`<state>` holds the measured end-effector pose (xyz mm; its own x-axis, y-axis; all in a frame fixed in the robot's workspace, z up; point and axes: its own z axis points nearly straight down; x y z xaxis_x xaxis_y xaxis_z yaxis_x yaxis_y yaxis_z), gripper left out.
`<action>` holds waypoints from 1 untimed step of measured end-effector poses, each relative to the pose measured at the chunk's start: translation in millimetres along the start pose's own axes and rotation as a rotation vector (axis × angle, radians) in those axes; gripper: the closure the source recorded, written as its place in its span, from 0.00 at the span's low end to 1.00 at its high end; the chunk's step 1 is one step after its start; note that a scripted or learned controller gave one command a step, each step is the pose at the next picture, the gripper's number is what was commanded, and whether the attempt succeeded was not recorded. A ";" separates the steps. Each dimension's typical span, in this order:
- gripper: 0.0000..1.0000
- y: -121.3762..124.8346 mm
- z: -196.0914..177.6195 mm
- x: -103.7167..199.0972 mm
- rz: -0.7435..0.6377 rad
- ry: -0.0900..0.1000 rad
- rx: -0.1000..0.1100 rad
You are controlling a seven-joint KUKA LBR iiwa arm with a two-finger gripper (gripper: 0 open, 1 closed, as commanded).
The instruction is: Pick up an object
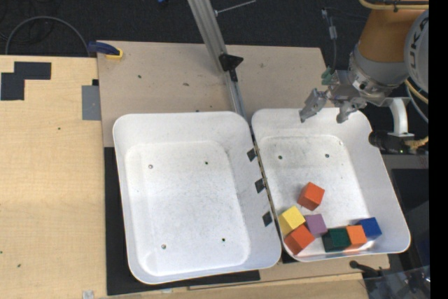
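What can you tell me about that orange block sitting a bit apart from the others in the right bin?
The orange block is a small cube with plain, matte faces, perhaps painted wood. It sits turned at an angle on the floor of the right bin, just up from the cluster of other blocks in the near corner. It seems to touch none of them. The gripper hangs well away, over the bin's far edge.

One fixed camera above the bench (pixel 49 171) — slanted downward, both bins (pixel 133 129) in frame — arm (pixel 392 24) from the right.

The wooden bench (pixel 49 171) bears two white bins (pixel 140 136) side by side.
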<state>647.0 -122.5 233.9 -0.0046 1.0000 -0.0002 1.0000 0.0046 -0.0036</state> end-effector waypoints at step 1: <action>0.00 21.6 45.4 128.5 -0.002 0.004 0.003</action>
